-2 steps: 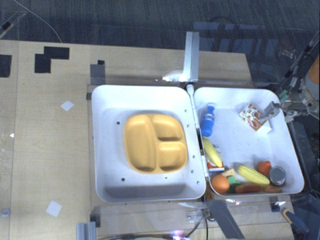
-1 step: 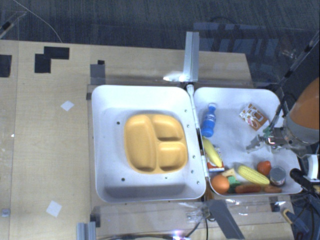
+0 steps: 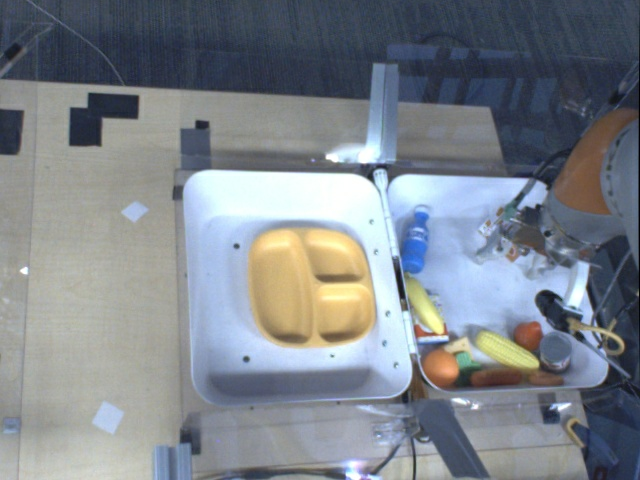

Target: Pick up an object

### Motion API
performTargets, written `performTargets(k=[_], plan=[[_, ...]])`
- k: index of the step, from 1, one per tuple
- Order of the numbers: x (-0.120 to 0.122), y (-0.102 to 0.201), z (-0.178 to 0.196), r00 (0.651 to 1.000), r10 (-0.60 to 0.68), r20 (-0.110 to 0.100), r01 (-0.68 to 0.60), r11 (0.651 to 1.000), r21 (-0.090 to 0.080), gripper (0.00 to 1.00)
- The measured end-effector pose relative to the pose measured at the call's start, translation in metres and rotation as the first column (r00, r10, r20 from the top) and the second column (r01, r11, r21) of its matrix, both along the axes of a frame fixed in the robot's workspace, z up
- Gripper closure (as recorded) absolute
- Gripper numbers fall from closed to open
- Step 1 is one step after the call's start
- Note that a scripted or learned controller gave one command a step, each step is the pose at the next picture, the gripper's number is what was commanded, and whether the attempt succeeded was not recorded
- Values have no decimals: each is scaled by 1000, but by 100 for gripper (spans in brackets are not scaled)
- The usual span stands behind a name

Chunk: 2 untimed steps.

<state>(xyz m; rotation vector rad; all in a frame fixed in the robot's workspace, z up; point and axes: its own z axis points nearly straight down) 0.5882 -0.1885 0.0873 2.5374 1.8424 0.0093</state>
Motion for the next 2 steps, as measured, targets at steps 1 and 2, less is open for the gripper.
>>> performTargets(k=[1, 2], plan=[[-60, -3, 97, 994, 108, 4, -108, 994, -4, 0], [-101, 38, 27, 999, 34, -9, -34, 999, 2, 0]])
